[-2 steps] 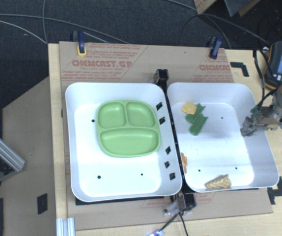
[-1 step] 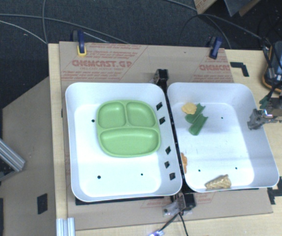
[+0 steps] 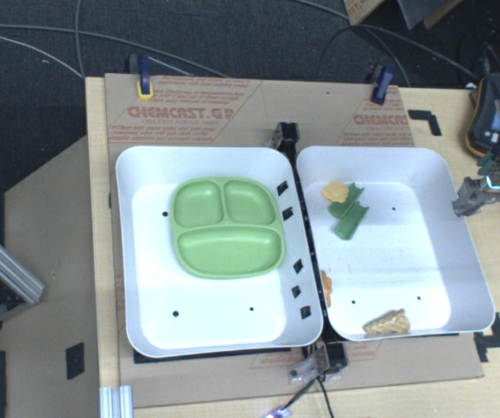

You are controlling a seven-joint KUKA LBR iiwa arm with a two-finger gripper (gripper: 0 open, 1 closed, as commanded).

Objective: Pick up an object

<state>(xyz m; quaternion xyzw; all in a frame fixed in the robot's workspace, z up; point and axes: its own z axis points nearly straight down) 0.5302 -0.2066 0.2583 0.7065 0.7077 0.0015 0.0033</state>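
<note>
The end effector [image 3: 475, 197] sits at the right edge of the surface [image 3: 233, 103], just outside the right rim of the right bin [image 3: 459, 259], and appears as a small grey metal part; whether it is open or closed cannot be told from this view, and nothing can be seen held in it.

Inside the right bin, near its far left corner, lies a green vegetable-shaped toy [image 3: 351, 216]. Its long axis runs diagonally, from the far right down toward the near left. A yellow piece [image 3: 335, 192] touches it at its far end. Both lie well apart from the end effector, to its left and slightly nearer the camera, with the open white floor of the bin between them.

At the near edge of the same bin, a tan crumbly-looking lump [image 3: 387, 323] lies with its long axis roughly along that edge. A small orange item [image 3: 327, 286] rests against the bin's left wall, too small to identify.

The left bin [image 3: 145, 303] holds a green divided plate [image 3: 228, 227], with three compartments, lying flat toward the bin's far half.
</note>
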